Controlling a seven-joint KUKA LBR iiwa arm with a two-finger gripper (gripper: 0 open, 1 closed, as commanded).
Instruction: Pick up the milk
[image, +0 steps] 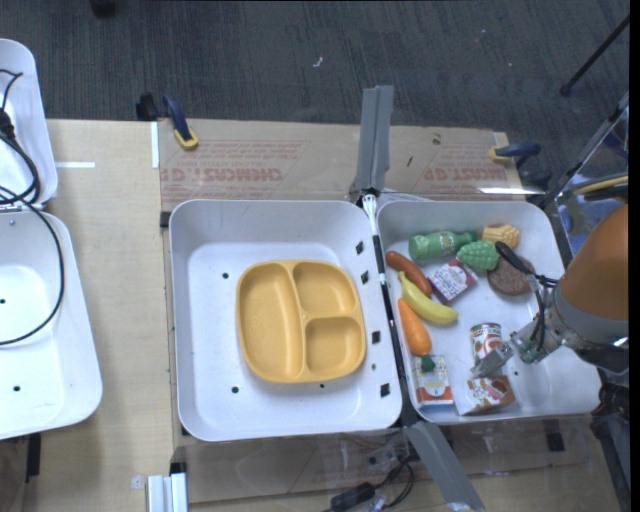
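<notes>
Down at the near edge of the right bin (556, 236), two small cartons are lying side by side: one with a green and red label (433, 380), and a milk carton (487, 395) on its side just to the right of it. The gripper (500, 356) is hanging right over that spot, between the milk carton and a small can (485, 340), its two fingers sitting a little apart with nothing visibly between them, though the view is blurry there. Behind it the arm (596, 280) is reaching in with its orange band showing. Further back a carrot (414, 327), a banana (428, 301) and a sausage (408, 271) are lying along the left wall. Beyond them a green bottle (440, 244), a small red packet (452, 281), corn (501, 235) and a brown cookie (509, 281) are crowding the far corner. Over in the left bin (200, 330), a yellow divided plate (300, 320) is sitting in the middle.
</notes>
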